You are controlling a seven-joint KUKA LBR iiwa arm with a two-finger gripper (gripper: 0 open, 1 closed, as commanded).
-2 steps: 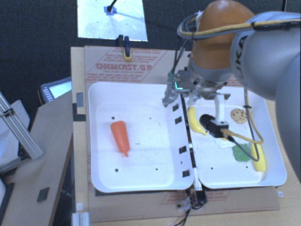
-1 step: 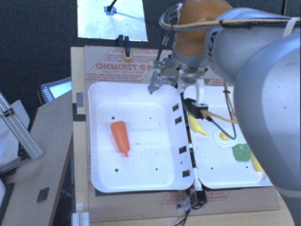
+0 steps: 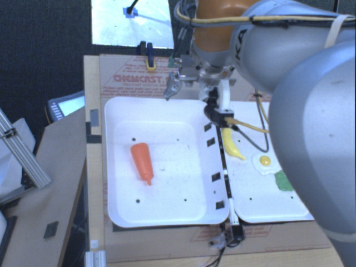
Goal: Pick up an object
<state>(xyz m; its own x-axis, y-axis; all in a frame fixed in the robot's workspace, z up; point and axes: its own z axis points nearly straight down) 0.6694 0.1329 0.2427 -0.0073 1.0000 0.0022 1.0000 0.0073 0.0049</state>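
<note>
Gripper (image 3: 171, 89): it hangs at the far rim of the left bin (image 3: 111, 149), towards that bin's right corner, with nothing seen in it.
Gripper state: I cannot tell if it is spread or pressed together; the angle hides this.
Arm: the big grey body comes in from the right and covers the right part of the right bin (image 3: 261, 202).
Carrot (image 3: 142, 161): orange, lying flat in the left bin, left of the middle, thin end towards the near rim, well apart from the gripper.
Room in the left bin: the floor is open on all sides of the carrot, and no wall touches it.
Banana (image 3: 231, 144): yellow, in the right bin, just beside the wall shared by both bins.
Fried egg (image 3: 264, 162): near the banana, on its right.
Green piece (image 3: 282, 181): near the egg, at the edge of the arm; partly hidden.
Surface: both bins sit on a cardboard sheet (image 3: 133, 78) with red print.
Clamp (image 3: 149, 57): yellow and dark, on the far edge of the cardboard.
Room: a dark cloth and a shiny panel (image 3: 130, 13) are behind.
</note>
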